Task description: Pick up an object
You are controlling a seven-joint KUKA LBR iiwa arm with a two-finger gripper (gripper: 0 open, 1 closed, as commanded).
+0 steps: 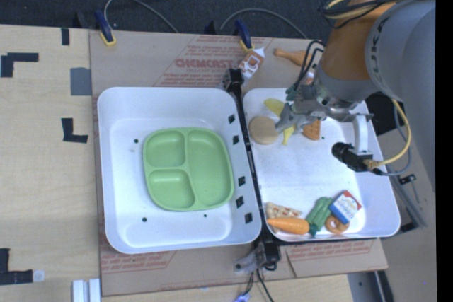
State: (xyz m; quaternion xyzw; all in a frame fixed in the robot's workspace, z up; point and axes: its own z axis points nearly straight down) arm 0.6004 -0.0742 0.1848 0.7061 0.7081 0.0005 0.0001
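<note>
My gripper (289,119) hangs low over the far end of the right bin (304,166). It sits just right of a tan round piece (261,130) and partly covers a yellow piece (273,107). A small orange piece (311,129) lies just right of the gripper. At the bin's near end lie a carrot (287,225), a waffle-like cracker (280,210), a green piece (318,211), a red, white and blue packet (345,206) and a small brown ring (336,225).
The left bin (120,152) holds a green divided plate (188,169). A small carton (250,62) and an orange item (287,54) lie on the cardboard beyond the bins. The arm's grey and orange body (375,46) looms over the right bin's far right corner.
</note>
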